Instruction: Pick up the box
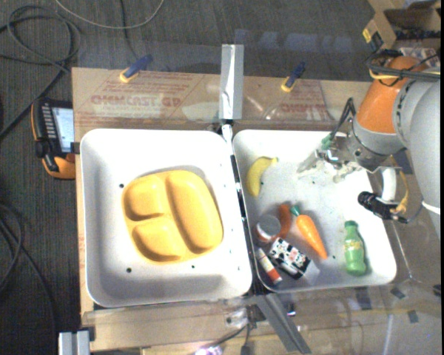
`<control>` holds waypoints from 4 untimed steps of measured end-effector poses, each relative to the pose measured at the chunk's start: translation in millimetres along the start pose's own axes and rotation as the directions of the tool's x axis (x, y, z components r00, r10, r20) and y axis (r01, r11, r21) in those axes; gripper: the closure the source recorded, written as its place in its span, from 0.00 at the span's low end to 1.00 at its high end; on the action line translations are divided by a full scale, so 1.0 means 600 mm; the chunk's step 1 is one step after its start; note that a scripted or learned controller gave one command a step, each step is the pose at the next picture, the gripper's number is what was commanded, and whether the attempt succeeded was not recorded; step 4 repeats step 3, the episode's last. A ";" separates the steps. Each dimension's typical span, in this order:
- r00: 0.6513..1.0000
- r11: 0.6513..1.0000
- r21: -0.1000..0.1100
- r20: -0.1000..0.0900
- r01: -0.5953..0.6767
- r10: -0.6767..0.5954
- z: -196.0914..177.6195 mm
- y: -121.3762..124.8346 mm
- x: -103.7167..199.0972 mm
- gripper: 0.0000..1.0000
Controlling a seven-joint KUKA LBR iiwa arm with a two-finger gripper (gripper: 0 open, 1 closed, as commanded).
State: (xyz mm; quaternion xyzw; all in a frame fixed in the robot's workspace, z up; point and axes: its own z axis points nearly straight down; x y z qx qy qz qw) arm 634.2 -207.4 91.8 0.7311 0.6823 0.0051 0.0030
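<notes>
Where the arm [399, 117] reaches in, jaws over right bin [388, 268], spread unreadable, box [290, 256] well apart.

Rounded pale-grey robot arm [429, 132] of smooth, glossy casing, with a bright orange band [382, 109] just above the wrist. Beyond the band, a darker grey wrist section leading to a small metallic two-finger gripper [327, 161] of thin, silvery parts, with a thin black cable [348, 113] looping beside it. Below, a black fitting [377, 202] against a white ring.
</notes>
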 end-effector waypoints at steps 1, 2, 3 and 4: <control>1.000 1.000 -0.003 0.005 0.000 0.000 -0.015 0.000 -0.002 1.00; 0.981 0.981 0.001 0.008 -0.193 0.193 0.002 0.043 0.018 1.00; 0.981 0.981 0.001 0.008 -0.192 0.192 0.004 0.042 0.019 0.00; 0.981 0.981 0.001 0.008 -0.192 0.192 0.004 0.042 0.019 0.00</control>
